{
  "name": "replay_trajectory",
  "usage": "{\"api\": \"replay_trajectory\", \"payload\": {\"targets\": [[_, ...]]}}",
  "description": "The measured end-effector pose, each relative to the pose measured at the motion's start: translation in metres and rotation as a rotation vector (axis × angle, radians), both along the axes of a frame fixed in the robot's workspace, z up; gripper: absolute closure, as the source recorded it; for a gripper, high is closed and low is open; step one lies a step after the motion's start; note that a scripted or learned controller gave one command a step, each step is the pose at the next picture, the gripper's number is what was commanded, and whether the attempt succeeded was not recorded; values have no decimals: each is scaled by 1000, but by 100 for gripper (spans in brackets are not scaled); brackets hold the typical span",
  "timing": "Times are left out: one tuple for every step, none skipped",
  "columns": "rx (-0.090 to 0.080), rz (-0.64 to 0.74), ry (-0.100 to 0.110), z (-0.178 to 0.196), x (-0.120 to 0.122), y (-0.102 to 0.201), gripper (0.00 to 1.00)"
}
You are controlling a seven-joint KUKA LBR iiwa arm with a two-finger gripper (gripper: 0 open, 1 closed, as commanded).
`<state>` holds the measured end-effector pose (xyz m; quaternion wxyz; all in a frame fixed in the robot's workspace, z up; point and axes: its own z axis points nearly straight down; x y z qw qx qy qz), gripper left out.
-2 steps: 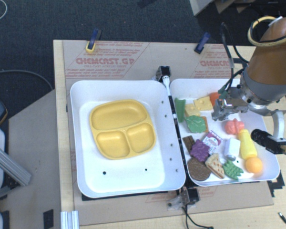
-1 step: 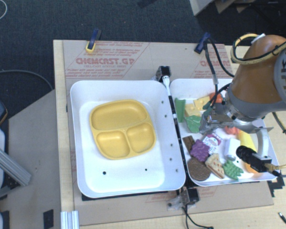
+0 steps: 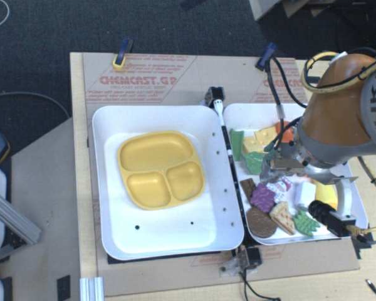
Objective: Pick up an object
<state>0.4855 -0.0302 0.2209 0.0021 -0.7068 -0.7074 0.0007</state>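
Cardboard-topped bench (image 3: 175,74): hand (image 3: 277,175) low over purple toy (image 3: 263,197).

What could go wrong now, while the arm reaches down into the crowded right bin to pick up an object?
1. The right bin is densely packed: the purple toy, brown round piece and green pieces lie close together, so the gripper may catch two things or push one aside.
2. The arm's body hides much of the bin from the camera, so a failed grasp might go unseen.
3. Pieces near the rim could be knocked out.
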Motion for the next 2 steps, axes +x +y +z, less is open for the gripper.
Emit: {"api": "replay_trajectory", "payload": {"targets": [[-1,-1,-2,-3,3,-1,100],[-2,1,-4,-6,11,7,100]]}}
